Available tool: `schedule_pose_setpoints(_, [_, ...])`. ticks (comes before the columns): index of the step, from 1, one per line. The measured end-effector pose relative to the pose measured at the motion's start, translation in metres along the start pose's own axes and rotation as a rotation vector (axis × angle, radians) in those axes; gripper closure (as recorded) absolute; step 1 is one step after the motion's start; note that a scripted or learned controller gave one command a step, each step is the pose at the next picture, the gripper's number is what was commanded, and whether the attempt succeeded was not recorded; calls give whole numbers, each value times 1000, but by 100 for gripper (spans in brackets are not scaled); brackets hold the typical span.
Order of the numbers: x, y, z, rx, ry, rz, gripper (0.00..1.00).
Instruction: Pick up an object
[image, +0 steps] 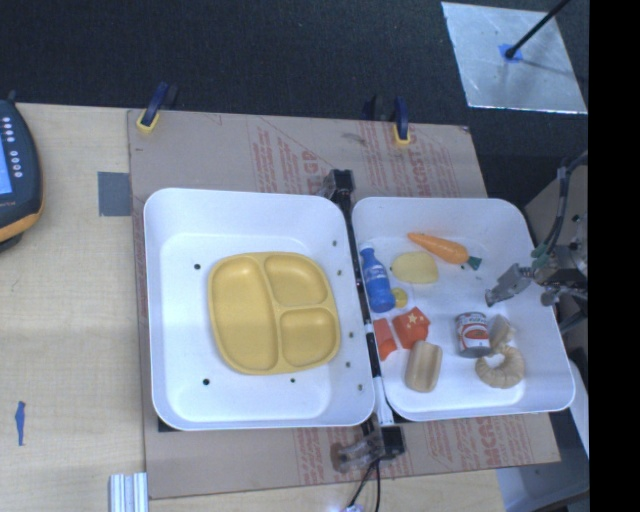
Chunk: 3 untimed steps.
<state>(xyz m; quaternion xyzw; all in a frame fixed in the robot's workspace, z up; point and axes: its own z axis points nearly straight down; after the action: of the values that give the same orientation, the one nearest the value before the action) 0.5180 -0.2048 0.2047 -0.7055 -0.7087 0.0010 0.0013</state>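
Beside blue bottle (376, 281), label unreadable

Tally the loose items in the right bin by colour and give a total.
Orange or red: 3: carrot, red block, orange piece
Yellow: 1: lemon
Blue: 1: bottle
Tan: 2: bread roll, ring
Grey and red: 1: can
Total: 8
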Motion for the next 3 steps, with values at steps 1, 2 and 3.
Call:
schedule_pose_setpoints(1, [32,109,93,-2,0,-8,0])
schedule_pose_setpoints(2, [61,141,108,-7,-2,-3,0])
schedule_pose_setpoints(3, [114,139,112,1,-3,-5,0])
